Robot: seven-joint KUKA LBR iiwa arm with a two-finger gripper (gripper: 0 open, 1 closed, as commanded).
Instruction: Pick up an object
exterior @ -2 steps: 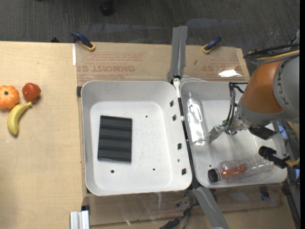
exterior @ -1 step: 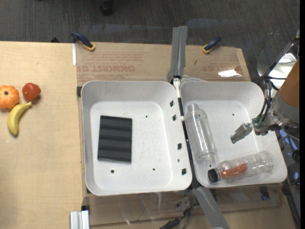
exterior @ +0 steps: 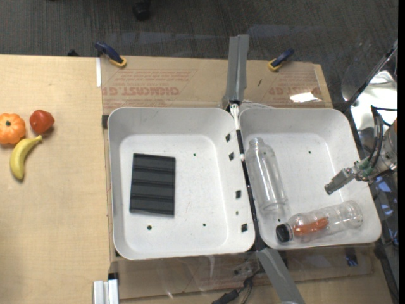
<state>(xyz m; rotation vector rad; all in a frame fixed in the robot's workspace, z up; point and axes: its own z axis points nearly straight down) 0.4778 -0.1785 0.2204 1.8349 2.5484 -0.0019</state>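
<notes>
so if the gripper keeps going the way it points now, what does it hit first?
The gripper points left and slightly down in the camera view. Likely the upright-lying clear bottle comes first, or the right bin floor before it; depth is unclear.

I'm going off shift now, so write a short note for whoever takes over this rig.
Gripper: low over the right bin, near its right wall, holding nothing that can be seen; whether it is open cannot be told.
Right bin: a clear bottle along the left wall, and a clear bottle with an orange piece inside lying near the front wall.
Left bin: a black ridged block.
Done: nothing picked up.
Left: grasp one object and lift it.
</notes>
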